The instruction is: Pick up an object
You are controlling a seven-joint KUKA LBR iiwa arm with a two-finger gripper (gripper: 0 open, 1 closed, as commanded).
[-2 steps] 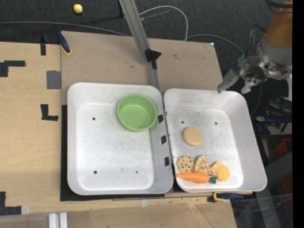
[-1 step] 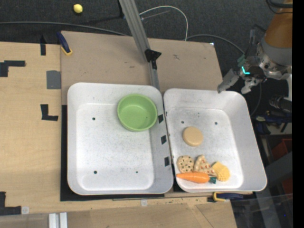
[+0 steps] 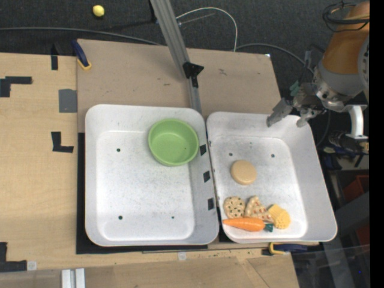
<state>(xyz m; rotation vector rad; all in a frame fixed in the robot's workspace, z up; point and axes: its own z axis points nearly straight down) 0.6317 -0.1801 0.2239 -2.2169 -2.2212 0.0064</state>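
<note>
Two shallow white bins sit side by side on the surface (image 3: 138,71), the left bin (image 3: 99,161) holding a green bowl (image 3: 173,141) near its far edge and the right bin (image 3: 300,179) holding every candidate for the pick. Taking the green bowl as landmark: a round tan biscuit-like disc (image 3: 243,172) lies to its right and a little nearer the camera, alone on the bin floor and well apart from the rest, which makes it, in judgement, the easiest target. Farther from the bowl, along the right bin's near edge, a dotted cracker (image 3: 233,207), a pale knobbly piece (image 3: 254,207), a yellow corn-like piece (image 3: 279,216) and an orange carrot (image 3: 244,224) lie bunched together, touching or nearly so, so a grasp there risks catching neighbours. The claw (image 3: 290,113) hangs far to the bowl's right, over the right bin's far rim, its two dark fingers (image 3: 276,116) spread apart and gripping nothing; it appears placed at the bin's edge ahead of any descent. The arm (image 3: 345,59) is cut off at the frame's right. The small toys' exact identities are hard to make out.
</note>
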